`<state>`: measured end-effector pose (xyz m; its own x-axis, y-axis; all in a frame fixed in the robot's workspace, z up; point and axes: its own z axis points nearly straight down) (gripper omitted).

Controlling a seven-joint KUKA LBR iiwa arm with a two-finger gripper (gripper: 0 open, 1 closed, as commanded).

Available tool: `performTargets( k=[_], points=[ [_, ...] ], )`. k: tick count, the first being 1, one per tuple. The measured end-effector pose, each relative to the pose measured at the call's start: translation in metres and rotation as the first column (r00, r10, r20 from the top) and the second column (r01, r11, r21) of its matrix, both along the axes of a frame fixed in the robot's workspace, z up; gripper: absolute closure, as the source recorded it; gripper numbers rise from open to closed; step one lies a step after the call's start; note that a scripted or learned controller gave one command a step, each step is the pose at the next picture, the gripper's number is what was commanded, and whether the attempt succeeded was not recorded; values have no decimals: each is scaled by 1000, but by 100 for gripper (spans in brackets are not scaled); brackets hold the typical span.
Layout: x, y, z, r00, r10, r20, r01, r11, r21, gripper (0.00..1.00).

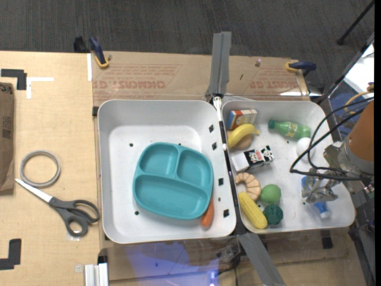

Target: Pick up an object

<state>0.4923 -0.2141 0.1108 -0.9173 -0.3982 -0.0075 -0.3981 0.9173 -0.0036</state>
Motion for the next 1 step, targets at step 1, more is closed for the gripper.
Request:
performTargets(
  k=[1],
  points=[
    [0, 0, 0, 1000, 0, 0, 0, 1000, 0, 0]
  ],
)
